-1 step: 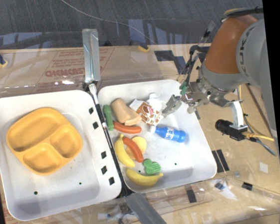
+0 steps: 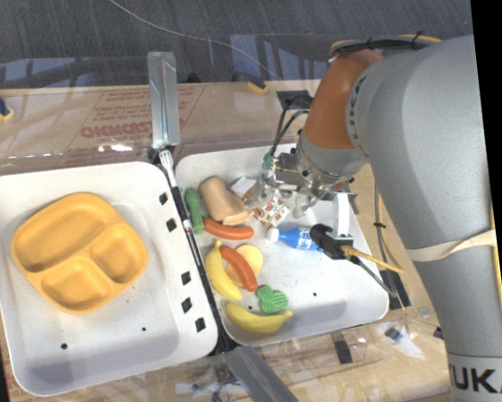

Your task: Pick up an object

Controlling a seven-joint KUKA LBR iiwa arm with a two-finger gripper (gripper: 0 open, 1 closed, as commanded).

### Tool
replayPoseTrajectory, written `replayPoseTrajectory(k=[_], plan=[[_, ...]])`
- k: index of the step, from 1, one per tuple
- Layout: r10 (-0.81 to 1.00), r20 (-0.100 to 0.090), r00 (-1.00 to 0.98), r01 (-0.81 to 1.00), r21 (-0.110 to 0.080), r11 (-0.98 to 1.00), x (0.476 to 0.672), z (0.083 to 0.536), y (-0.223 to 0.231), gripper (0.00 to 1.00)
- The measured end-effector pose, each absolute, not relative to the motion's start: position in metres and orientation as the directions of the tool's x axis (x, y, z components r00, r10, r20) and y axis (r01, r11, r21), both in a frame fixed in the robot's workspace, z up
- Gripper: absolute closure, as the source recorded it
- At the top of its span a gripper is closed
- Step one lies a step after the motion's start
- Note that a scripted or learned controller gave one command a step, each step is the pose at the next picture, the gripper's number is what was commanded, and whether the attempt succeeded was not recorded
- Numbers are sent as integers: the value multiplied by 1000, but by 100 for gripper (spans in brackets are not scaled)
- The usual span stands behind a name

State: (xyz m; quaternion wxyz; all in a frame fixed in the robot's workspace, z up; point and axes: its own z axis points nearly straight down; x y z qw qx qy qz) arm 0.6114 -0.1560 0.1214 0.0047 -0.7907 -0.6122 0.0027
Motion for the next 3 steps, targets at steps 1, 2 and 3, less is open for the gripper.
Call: replayPoseTrajectory(k=[1, 2, 3], plan=[[994, 1, 109, 994, 7, -109, 622, 100, -148, 0], [990, 1, 138, 990, 12, -138, 637, 100, -150, 0], [991, 0, 131, 991, 9, -131, 637, 109, -149, 100]])
